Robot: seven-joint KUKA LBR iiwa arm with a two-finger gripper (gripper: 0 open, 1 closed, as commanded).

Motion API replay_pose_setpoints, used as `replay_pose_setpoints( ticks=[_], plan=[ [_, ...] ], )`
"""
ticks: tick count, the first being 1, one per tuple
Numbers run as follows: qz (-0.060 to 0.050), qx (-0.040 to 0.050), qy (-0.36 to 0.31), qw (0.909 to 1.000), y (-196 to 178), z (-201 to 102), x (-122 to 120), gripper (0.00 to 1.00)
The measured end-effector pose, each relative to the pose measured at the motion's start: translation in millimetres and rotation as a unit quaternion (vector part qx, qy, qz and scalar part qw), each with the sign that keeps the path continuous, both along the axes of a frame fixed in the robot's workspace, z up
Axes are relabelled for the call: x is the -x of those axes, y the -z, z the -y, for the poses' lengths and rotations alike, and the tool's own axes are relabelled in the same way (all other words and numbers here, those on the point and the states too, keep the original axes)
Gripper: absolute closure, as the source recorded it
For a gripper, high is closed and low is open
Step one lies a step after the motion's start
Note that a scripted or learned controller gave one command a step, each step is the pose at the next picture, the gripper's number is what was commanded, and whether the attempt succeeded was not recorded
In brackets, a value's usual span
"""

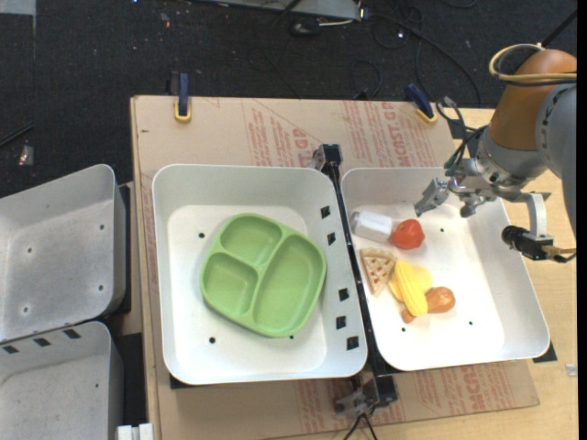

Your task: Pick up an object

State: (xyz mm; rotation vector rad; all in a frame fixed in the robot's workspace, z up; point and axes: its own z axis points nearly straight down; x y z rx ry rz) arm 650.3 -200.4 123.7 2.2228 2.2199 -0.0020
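Wide view first: the worktop (238, 126) carries two white bins, the left bin (174, 246) holding a green tray (264, 273) and the right bin (495, 282) holding all the small stuff. The arm (537, 122) leans in from the right, and its end effector (449, 195) hangs over the right bin's upper part, fingers spread apart with nothing between them. The likeliest pick looks like the tomato (408, 235), sitting just below and left of the fingers, touching a white cup (371, 223) lying on its side. Lower down, a pizza slice (376, 270), a corn cob (411, 287) and an orange piece (439, 299) huddle close together. Best move, I'd say: shift left and down, centre over the tomato, straddle it along the side clear of the cup, drop low before closing, because round things squirt out.
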Motion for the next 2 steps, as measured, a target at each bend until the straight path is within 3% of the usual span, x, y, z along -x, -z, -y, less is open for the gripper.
replay_pose_setpoints(
  ticks=[1, 2],
  plan=[
    [0.0, -0.0001, -0.001, 1.0, 33, -1, 0, 0.0],
    [0.002, 0.0005, -0.002, 1.0, 20, -1, -1, 1.0]
  ],
)
